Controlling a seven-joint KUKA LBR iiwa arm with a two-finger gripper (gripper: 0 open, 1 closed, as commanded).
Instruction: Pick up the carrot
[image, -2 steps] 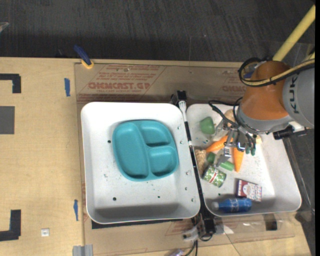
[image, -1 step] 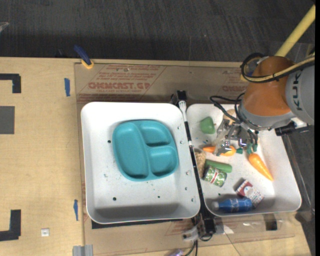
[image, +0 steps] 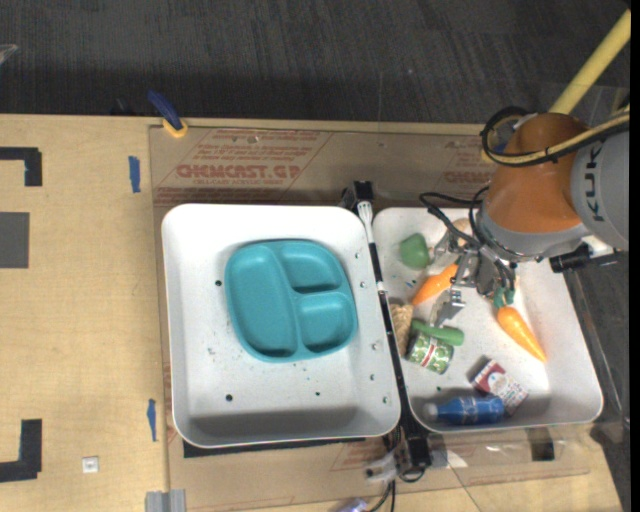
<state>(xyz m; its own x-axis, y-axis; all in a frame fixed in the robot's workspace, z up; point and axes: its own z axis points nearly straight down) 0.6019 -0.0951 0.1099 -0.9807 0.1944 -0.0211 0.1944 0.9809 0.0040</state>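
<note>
The tool (image: 470, 283) hangs low in the right shallow white bin (image: 578, 380), under the grey arm w/ orange band (image: 535, 190). Can't tell how far it's open, or whether it has hold of anything; cables and metal bits clutter that spot.

Taking the tool as landmark: two orange things sit either side of it. Just to its left, touching or nearly so, a short orange wedge-like piece (image: 433, 288), prob. a carrot or similar toy veg. Just to its right and a bit nearer the front, the long tapered orange carrot w/ green top (image: 521, 331), lying flat, tip pointing to the front right corner. That one looks to be the target, I'd judge, and it's free on the bin floor, not lifted.

Further left of the tool, a round green veg (image: 414, 250). In front of it, a green-labelled can (image: 433, 350) on its side. Further front, a blue bottle (image: 468, 409) and a red-white small carton (image: 496, 381).

Well left of the tool, the left white bin (image: 200, 390) holds a teal divided plastic tray (image: 290, 298), prob. just parked there. Both bins sit on the cardboard-topped bench (image: 80, 300).
</note>
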